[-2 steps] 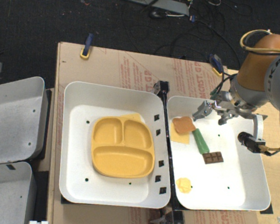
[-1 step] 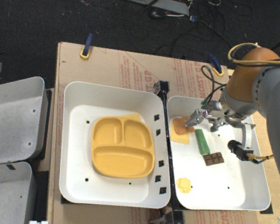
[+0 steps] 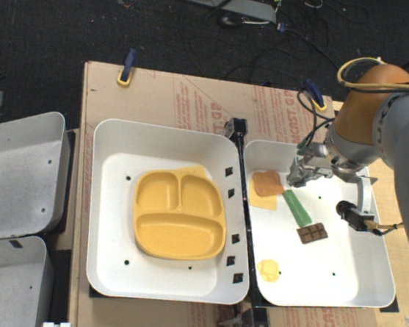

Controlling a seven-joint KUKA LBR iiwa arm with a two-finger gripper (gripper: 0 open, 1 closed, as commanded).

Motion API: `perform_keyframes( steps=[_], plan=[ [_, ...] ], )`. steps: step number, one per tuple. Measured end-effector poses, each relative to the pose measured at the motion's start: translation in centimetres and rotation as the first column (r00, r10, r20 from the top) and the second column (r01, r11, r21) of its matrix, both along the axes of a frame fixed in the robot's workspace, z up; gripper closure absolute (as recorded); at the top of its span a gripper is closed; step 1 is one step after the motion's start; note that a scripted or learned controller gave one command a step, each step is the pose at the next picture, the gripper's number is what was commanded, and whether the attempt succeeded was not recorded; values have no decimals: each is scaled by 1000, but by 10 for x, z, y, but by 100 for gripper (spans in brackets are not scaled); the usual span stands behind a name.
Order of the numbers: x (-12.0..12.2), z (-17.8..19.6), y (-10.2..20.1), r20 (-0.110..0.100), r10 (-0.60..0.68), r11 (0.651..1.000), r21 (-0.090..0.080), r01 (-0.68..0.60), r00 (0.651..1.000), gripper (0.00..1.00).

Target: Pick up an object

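Camera view: end effector (image 3: 301,172) low in the right bin (image 3: 366,290), just right of the toast slice (image 3: 266,184) — finger gap unreadable. Green stick (image 3: 296,208) and brown chocolate piece (image 3: 312,233) lie below-right of the toast. Yellow divided plate (image 3: 180,216) sits in the left bin (image 3: 104,258). Red print on the worktop (image 3: 197,99) — illegible.

In the right bin we see a flat green stick (image 3: 296,208), slanted, beside a brown-and-yellow toast slice (image 3: 265,188).
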State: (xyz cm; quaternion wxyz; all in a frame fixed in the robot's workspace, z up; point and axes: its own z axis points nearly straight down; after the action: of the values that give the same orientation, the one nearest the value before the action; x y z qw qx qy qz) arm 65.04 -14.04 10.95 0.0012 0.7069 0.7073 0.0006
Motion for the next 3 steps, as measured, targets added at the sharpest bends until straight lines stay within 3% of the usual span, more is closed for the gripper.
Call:
perform_keyframes(
  steps=[2, 3],
  plan=[
    [3, 118, -6, 5, 2, 1000, -1, -2, 1000, 100],
    [4, 145, -6, 2, 2, 1000, 0, -2, 1000, 100]
  ],
)
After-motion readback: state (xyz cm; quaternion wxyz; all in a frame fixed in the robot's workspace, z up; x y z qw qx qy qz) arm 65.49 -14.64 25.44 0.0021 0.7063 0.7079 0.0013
